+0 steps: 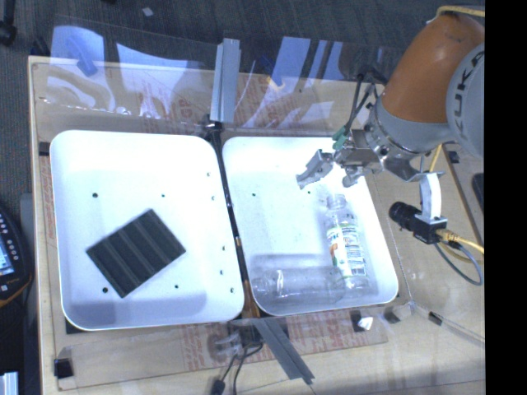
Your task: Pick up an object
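My gripper [332, 173] hangs over the far right part of the right bin [259, 220], with its two metal fingers spread apart and nothing between them. Just below it a clear plastic bottle with a white label [344, 241] lies lengthwise along the bin's right side. A second clear bottle [296, 280] lies crosswise along the bin's front wall, touching the first near its base. In the left bin [74, 163] a flat black ribbed slab [136, 252] lies at a slant in the near half.
A metal divider [226, 81] stands behind the gap between the two bins, with clear plastic sheeting [148, 76] across the back of the bench. A metal bracket [280, 348] sticks out at the front edge below the right bin.
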You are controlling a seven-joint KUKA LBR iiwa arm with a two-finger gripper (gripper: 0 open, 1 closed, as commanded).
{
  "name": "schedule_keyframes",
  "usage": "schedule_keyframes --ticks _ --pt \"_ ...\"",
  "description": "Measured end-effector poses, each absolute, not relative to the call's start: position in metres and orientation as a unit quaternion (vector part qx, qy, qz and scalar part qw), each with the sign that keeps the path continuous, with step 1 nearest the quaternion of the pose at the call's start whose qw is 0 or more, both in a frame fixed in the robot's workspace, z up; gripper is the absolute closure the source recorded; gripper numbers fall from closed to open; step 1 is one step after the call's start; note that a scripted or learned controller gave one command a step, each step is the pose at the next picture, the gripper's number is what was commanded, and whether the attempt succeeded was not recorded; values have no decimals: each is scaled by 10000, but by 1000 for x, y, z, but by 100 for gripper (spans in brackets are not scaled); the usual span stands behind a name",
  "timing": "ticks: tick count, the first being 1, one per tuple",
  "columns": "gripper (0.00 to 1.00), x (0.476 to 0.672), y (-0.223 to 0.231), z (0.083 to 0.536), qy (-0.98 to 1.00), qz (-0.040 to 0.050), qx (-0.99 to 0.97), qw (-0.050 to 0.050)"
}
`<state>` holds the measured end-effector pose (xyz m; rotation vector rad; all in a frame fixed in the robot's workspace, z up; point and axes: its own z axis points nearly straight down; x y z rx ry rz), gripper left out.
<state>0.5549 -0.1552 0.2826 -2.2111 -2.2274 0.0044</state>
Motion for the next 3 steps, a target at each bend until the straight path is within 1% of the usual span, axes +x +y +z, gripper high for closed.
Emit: schedule_keyframes --ticks 1,2,3 --pt "0 560 -206 322 -6991 3 -7150 0" --pt "0 531 -205 247 -7750 8 -6319 16" --pt "0 556 -209 173 -8006 10 -5993 21"
